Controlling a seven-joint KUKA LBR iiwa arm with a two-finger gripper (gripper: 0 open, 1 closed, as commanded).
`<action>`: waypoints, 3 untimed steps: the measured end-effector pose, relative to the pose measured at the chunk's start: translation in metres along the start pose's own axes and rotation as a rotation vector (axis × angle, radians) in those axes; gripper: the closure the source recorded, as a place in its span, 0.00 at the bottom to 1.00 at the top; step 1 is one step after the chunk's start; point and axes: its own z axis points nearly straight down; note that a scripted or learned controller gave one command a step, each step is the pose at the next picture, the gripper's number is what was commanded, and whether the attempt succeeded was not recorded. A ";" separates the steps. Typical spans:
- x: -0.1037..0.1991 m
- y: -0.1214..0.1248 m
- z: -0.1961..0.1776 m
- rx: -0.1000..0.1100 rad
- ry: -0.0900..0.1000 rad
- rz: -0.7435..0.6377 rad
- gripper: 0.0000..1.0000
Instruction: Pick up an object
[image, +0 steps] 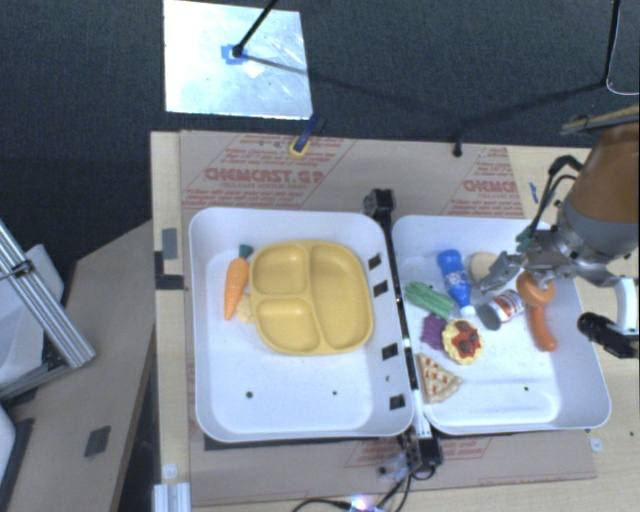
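The most likely target is the orange toy sausage (541, 313), a curved plastic piece lying in the right white bin (500, 415) near its right side, directly under the gripper (512, 268). Touching or just beside it to the left lies a small can with a red label (503, 308) on its side, and the pale round toy (484, 266) sits just up and left of that. Further left in the same bin are a blue plastic bottle (454, 278), a green pod-shaped toy (428, 297), a purple grape cluster (434, 329), a round yellow and red pastry toy (463, 342) and a waffle-patterned wedge (437, 379). Whether the jaws are open or closed cannot be told from this slant, and nothing is seen between them. The left white bin (215, 400) on the desk holds a yellow divided plate (305, 297) with an orange toy carrot (234, 287) beside its left rim. The risk here, I judge, is crowding: the jaws could land across both sausage and can, pushing one aside or pinching neither firmly, and the sausage's smooth rounded body could slip out as the arm lifts.
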 end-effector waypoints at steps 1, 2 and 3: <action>0.000 0.003 -0.008 -0.014 -0.003 -0.003 0.00; -0.001 0.004 0.053 -0.015 -0.004 -0.002 0.00; -0.003 0.009 0.099 -0.024 -0.007 -0.001 0.00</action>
